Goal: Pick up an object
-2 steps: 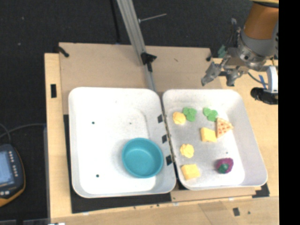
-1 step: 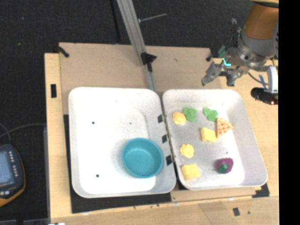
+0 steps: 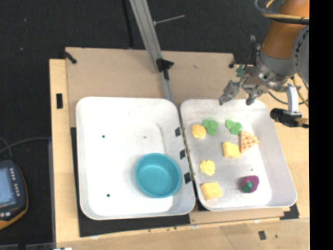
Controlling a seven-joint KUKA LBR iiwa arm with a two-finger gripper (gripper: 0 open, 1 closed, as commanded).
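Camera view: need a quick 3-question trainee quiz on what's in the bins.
1. True or false: the round teal plastic bowl sits in the left shallow white bin.
2. Which item lies nearest the right shallow white bin's front right corner? A) purple toy with a green top B) triangular toy pizza slice C) yellow toy block
3. Fill in: the pincer hovers over the right bin's ____ edge.

Key: 1 true; 2 A; 3 far
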